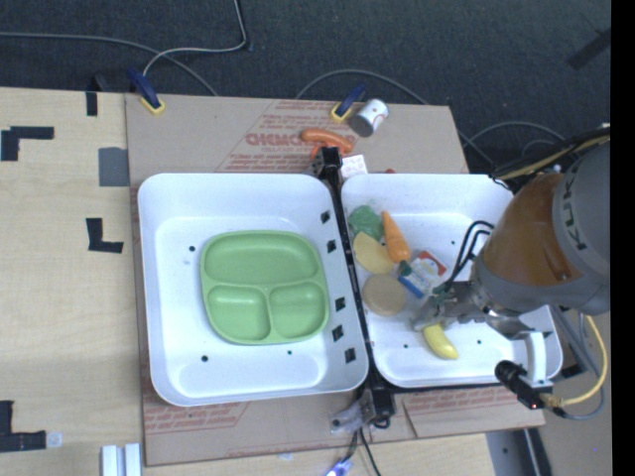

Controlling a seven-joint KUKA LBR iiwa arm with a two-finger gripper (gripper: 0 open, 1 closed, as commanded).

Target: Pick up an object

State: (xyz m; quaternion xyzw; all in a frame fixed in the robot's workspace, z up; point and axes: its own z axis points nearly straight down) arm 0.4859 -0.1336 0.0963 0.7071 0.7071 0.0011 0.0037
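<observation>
In the right bin (491, 191), the grey arm (556, 251) with its orange band is reaching in from the right, and its claw (434, 311) is hanging low over the clutter near the bin's middle. Whether the claw is standing wide or narrow cannot be told from this slanted view, since the wrist is covering much of it. A yellow banana-like piece (440, 342) is lying just beside and below the claw, on the bin floor toward the near wall, apparently touching nothing else. A tan round disc (383, 294) is lying just to the left of the claw, with a pale yellow round piece (373, 255) above it and an orange carrot (395, 237) lying slantwise beside that. A green item (363, 219) is sitting near the bin's far left corner, and a small blue and white packet (421, 273) is lying between the carrot and the claw. In the left bin (169, 206), a green divided plate (265, 286) is resting flat. Both bins are sitting on cardboard (228, 132) on the tabletop (50, 266).
</observation>
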